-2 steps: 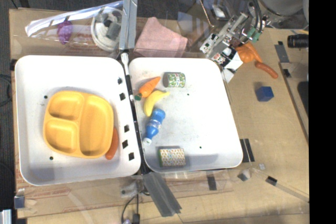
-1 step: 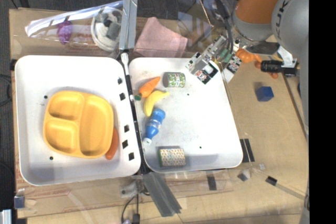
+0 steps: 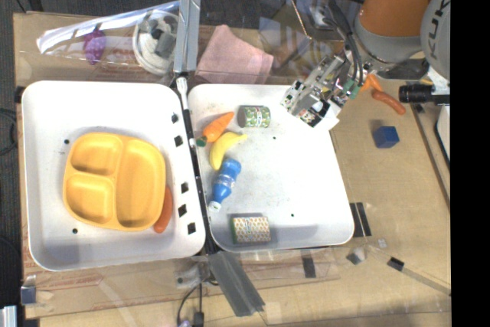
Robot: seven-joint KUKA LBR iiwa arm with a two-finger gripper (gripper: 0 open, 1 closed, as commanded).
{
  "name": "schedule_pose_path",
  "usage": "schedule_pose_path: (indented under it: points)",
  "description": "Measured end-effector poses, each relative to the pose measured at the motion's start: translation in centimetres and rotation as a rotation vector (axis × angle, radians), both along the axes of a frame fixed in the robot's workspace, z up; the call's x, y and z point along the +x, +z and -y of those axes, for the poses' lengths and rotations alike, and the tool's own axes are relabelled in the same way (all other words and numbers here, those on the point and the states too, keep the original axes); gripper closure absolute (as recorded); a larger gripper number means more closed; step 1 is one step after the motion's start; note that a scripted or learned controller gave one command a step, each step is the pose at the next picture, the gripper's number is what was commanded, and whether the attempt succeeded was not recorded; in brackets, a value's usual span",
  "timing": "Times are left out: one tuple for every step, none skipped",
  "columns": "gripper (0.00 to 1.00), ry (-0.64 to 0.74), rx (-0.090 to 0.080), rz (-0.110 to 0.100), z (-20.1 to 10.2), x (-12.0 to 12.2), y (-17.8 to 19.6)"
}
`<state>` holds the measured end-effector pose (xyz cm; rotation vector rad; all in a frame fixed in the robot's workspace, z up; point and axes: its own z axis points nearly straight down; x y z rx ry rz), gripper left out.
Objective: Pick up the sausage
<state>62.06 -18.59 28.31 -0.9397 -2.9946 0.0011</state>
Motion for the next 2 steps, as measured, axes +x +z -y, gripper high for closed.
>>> schedule_pose_path:
  points:
    - [0.00, 0.000, 0.000, 0.000, 0.0, 0.0, 0.0]
    - [0.00, 0.239, 0.001, 0.000, -0.4, -4.2, -10.0]
